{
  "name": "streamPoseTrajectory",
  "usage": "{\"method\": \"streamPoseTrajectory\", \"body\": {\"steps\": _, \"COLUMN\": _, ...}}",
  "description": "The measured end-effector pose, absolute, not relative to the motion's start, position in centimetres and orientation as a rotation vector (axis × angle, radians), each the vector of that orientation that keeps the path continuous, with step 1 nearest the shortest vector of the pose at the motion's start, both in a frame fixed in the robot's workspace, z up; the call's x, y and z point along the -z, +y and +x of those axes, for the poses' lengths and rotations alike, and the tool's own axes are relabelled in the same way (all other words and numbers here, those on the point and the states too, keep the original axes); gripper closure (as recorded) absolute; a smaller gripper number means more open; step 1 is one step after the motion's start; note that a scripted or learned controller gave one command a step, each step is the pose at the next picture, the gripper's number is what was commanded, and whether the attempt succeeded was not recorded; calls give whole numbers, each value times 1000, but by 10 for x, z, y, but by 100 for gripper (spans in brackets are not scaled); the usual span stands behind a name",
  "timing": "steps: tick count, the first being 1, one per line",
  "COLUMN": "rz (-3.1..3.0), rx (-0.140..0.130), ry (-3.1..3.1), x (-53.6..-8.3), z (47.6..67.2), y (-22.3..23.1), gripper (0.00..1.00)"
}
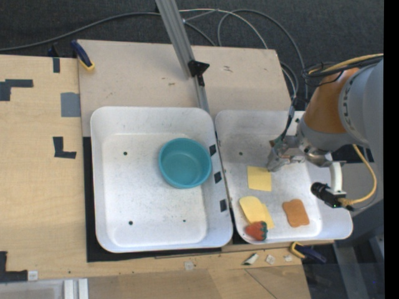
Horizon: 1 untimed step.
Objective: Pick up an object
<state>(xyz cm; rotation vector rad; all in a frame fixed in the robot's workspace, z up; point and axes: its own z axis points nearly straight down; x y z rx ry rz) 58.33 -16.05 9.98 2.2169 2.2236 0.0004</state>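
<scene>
Over the right bin [234,126] the gripper [275,161] hangs low, reaching in from the right, its tip just at the far edge of a yellow square [260,179] that lies flat on the bin floor. Whether the fingers are open or closed cannot be told; they are small and dark against the speckled white, and nothing can be seen between them. Nearer in the same bin lies a paler yellow slab [254,209], tilted, with a red strawberry [255,231] touching its near end. To the right of these, apart from both, sits an orange piece [296,213]. The arm [349,108], grey with an orange band, fills the right side above the bin.

The left bin [118,185] holds a blue bowl [184,162], upright, toward its right side and far half. A grey pole [177,33] slants across the far part of the bench [37,117], ending near the gap between the bins.
</scene>
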Motion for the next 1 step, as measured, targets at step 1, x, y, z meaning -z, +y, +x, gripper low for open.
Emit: {"method": "streamPoseTrajectory", "body": {"steps": 1, "rz": 2217, "rx": -4, "ry": 2219, "x": -163, "z": 585, "y": -163, "gripper": 100}}
